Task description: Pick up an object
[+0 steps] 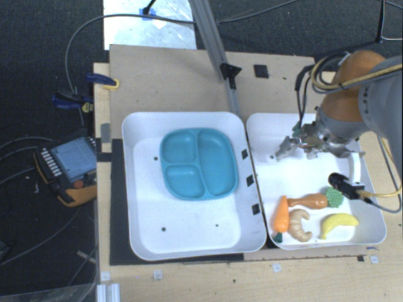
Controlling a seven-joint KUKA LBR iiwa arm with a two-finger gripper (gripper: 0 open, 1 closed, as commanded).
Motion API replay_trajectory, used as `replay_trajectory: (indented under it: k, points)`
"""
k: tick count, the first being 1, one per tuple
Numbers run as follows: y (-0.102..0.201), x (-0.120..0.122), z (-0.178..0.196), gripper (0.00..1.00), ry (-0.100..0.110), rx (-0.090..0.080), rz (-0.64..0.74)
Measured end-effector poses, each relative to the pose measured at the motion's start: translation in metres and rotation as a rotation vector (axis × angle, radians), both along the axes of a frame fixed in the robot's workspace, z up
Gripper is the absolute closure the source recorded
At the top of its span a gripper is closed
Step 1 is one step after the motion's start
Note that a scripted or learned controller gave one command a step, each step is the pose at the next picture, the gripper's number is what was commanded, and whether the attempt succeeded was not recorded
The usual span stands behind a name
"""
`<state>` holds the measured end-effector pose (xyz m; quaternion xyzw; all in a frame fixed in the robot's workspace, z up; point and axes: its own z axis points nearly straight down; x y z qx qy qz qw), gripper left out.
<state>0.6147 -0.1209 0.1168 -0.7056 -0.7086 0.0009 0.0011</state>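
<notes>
My two-finger metal gripper (284,150) hangs over the right white bin (267,128), fingers spread, pinching nothing; toy foods lie near.

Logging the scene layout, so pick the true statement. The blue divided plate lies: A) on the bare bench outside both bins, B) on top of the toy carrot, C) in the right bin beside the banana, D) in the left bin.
D: the blue divided plate lies flat in the left bin, while the banana and carrot lie in the right bin.
</notes>
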Motion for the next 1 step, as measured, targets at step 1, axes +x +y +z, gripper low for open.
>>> replay_trajectory:
  k: [1]
  points:
    - [0.0, 0.0016, -0.0316, 0.0, -0.006, -0.001, -0.002]
